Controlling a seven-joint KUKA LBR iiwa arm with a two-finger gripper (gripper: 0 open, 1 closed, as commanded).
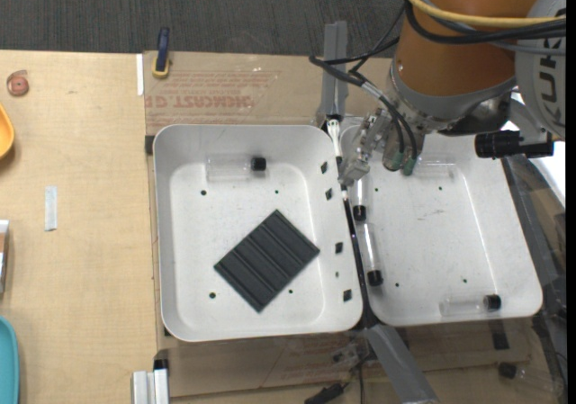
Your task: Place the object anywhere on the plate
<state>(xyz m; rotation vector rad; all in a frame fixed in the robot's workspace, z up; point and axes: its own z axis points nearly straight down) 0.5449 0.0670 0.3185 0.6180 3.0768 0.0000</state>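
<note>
Dark ribbed plate [266,260] – left bin [171,213], hand [360,164] – bins' divider

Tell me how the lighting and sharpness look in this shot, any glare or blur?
Camera view: lighting is even and bright, both white bins look near washed out, shadows are soft; the dark ridged plate is crisp; a broad highlight sits on the orange band; the pincer area is cluttered with cables and hard to resolve, slightly soft.

Dark ribbed plate [267,259] lies tilted in left bin [180,303]; gripper [360,159] hangs over right bin's [504,240] upper-left corner, near the divide.
</note>
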